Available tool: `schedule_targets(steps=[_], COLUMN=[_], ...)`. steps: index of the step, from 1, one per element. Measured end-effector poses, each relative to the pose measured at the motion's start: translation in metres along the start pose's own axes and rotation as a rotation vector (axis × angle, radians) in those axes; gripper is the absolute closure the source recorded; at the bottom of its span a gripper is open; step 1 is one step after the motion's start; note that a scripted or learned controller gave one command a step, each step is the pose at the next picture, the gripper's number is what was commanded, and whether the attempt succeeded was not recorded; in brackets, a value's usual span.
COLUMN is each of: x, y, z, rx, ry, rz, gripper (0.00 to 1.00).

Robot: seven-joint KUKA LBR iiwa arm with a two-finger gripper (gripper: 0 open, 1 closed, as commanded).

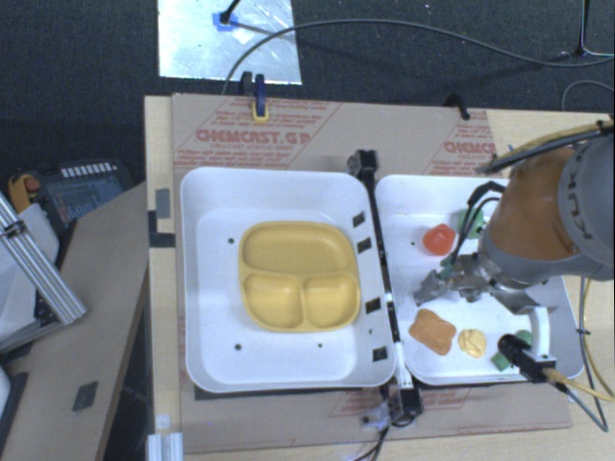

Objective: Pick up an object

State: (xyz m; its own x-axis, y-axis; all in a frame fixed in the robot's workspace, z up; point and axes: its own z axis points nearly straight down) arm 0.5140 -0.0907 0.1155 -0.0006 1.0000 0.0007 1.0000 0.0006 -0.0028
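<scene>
Orange is the colour we go by in the right bin (404, 200): a small red-orange ball (439, 239) lies near its upper left, and an orange-brown lump (431, 331) sits lower down, with a pale yellow piece (472, 342) just beside it and a green bit (503, 358) near the bottom right corner. The left bin (207, 209) carries a yellow divided tray (293, 275), which seems no part of this job.

We see the claw (432, 293) low over the right bin, between the ball and the orange-brown lump, reaching in from the grey arm (538, 229). Its tips look dark and blurred, so we cannot tell whether they stand apart or together, and nothing shows between them.

We judge the step in hand to be the approach: the claw is hovering over the objects and no pick has been made yet. The orange-brown lump looks the nearest candidate, lying just below the tips. The next move, as we read it, calls for settling over one object, coming down squarely around it, and closing without nudging the pale yellow piece next to it.
</scene>
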Motion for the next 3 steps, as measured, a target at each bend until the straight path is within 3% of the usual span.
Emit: schedule_targets(steps=[1, 3], x=[0.000, -0.010], y=[0.001, 0.012], z=[-0.013, -0.109], rx=[-0.005, -0.009], ry=[-0.001, -0.002], rz=[-0.002, -0.004], gripper=[1.00, 1.00])
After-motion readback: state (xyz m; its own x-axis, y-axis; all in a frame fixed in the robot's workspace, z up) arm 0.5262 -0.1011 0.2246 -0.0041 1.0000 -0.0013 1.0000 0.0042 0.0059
